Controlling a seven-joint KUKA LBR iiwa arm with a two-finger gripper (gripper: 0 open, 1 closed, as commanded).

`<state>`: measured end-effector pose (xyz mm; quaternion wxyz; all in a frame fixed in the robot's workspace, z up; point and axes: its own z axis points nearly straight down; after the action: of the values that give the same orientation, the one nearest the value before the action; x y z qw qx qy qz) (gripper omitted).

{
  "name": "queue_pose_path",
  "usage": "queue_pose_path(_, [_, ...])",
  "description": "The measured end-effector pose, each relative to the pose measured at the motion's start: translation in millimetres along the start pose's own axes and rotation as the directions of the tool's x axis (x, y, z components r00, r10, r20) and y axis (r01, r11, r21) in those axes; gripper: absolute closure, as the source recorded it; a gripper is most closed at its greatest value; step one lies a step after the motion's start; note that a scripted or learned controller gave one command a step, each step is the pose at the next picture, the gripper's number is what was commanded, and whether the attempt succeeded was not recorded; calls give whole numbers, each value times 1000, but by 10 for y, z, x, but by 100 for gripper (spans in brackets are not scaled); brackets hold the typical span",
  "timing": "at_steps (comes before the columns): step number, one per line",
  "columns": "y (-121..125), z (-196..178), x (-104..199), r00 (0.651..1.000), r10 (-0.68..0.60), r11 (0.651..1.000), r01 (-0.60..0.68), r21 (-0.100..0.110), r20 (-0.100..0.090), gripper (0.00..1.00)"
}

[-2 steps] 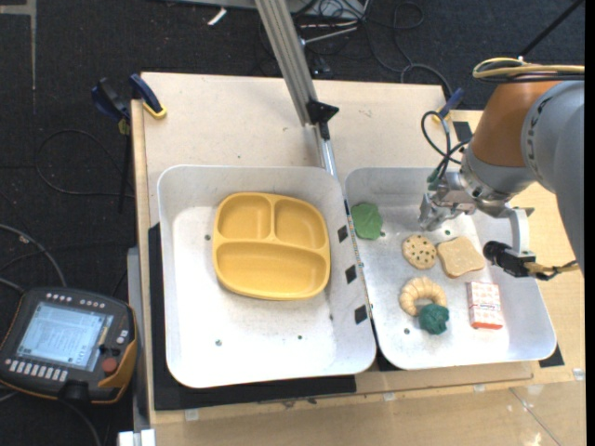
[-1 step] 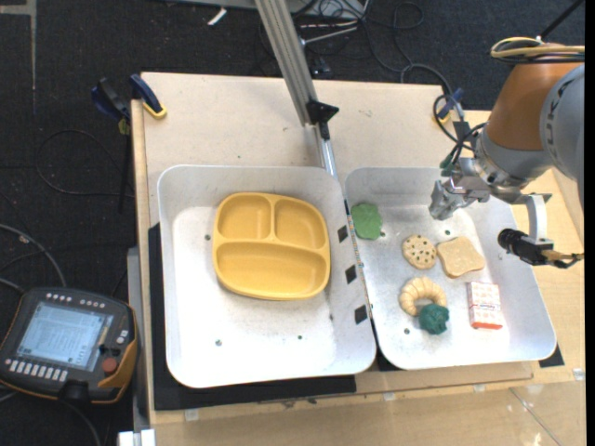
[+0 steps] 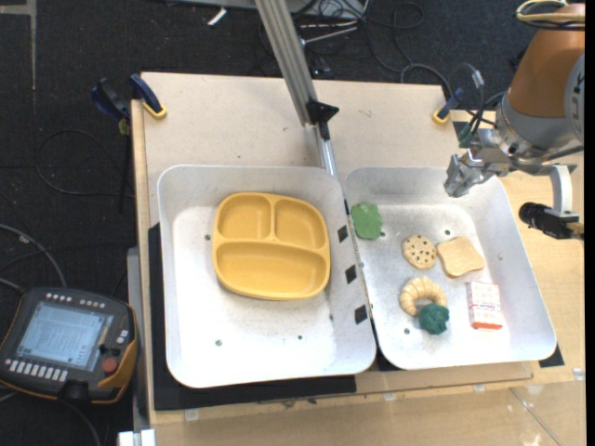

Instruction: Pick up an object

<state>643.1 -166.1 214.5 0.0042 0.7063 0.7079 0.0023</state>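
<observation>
The right bin (image 3: 521, 249) holds several small items: a light green lump (image 3: 366, 220) by its left wall, a speckled cookie (image 3: 419, 251), a slice of toast (image 3: 460, 256), a croissant-like pastry (image 3: 422, 294) with a dark teal piece (image 3: 432, 318) against it, and a red-and-white carton (image 3: 484, 305). My gripper (image 3: 461, 176) hangs over the bin's far right corner, above and behind the toast, apart from every item. Nothing shows between its fingers.
A yellow divided plate (image 3: 272, 246) lies in the left bin (image 3: 186, 342). A metal pole (image 3: 290, 49) slants down to the junction between the bins. Clamps sit at the bench's far corners (image 3: 149, 100). A teach pendant (image 3: 65, 342) lies left of the bench.
</observation>
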Motion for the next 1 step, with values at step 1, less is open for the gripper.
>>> queue_pose_path(1, [14,-243,1,1000,0,1000,0,4,-1,100])
